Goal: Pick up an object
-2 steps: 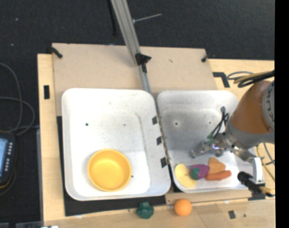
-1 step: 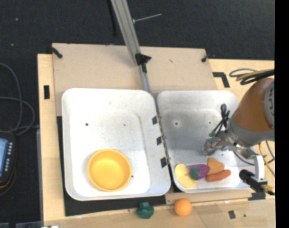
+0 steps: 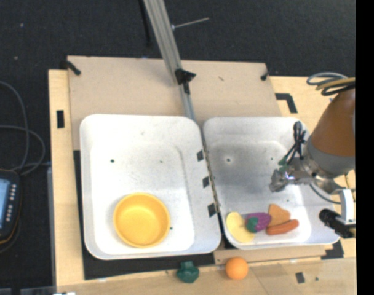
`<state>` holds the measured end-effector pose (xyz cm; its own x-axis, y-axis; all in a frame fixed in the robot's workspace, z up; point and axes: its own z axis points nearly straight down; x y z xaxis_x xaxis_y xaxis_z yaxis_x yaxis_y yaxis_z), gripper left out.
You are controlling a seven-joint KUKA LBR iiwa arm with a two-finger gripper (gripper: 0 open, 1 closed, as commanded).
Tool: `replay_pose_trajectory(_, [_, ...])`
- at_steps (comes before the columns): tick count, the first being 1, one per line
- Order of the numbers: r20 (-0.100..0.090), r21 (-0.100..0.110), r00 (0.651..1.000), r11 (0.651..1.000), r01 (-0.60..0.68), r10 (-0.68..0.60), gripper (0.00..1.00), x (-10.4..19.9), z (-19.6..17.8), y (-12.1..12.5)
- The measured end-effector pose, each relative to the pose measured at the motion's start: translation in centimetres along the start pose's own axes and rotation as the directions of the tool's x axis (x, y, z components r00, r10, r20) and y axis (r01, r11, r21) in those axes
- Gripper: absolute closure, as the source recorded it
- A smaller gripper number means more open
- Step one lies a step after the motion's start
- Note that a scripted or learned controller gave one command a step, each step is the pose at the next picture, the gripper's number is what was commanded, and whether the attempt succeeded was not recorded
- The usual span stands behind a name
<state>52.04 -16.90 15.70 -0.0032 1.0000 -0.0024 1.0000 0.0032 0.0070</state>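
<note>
**Ana:** Hovering over the right bin (image 3: 248, 134), the gripper (image 3: 280, 182) sits a little to the far side of the toy pile. Can you tell what it has?

**Ben:** No. From this slanted look down it reads as a small grey lump under the wrist, so I cannot tell how wide it stands, and nothing shows clamped in it.

**Ana:** Where are the things it could pick?

**Ben:** Bunched in the near right corner of that bin: a pale yellow piece (image 3: 236, 225), a purple and green toy (image 3: 256, 222) touching it, an orange wedge (image 3: 278, 213), and a carrot-like stick (image 3: 282, 227) just near of the wedge. They lie low against the sloped wall, which I judge is why they have slid together.

**Ana:** So crowding is the trouble?

**Ben:** Likely. Any one piece has a neighbour touching it, and the bin wall is close on the near side. The wedge looks the easiest, being nearest the gripper.

**Ana:** Anything else about?

**Ben:** A yellow bowl (image 3: 141, 219) in the left bin (image 3: 138, 140), well apart. An orange ball (image 3: 236, 268) and a green toy (image 3: 187, 272) lie outside the bins on the near edge of the bench. A metal pole (image 3: 165, 39) runs off at the far side.
</note>
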Motion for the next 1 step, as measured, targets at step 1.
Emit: replay_pose_trajectory(1, [0.001,-0.003,1.0,1.0,0.001,-0.001,1.0,0.0,-6.44,0.54])
